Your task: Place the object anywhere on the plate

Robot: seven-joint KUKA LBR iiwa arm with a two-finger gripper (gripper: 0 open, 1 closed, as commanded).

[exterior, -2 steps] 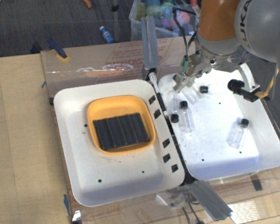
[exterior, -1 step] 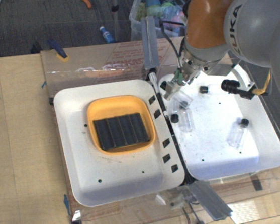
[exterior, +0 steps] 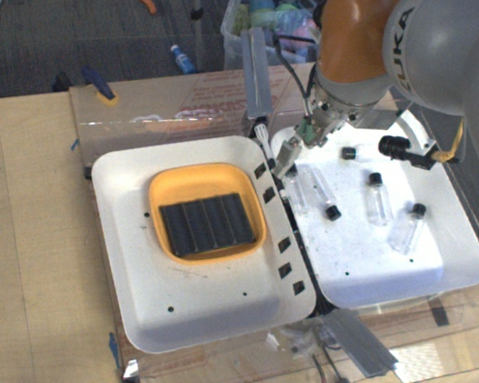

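Rightward, vials [exterior: 378,198] in white bin [exterior: 456,265]

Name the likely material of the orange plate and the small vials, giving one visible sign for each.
Orange plate: probably plastic; even matte colour, rounded moulded rim.
Vials: clear glass or plastic, unclear which; the white bin shows through them, and they have black caps.

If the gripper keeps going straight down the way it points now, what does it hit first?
Probably the clear vial lying at the right bin's left edge, just below the gripper. Depth is unclear, so it may meet the bin floor beside it.
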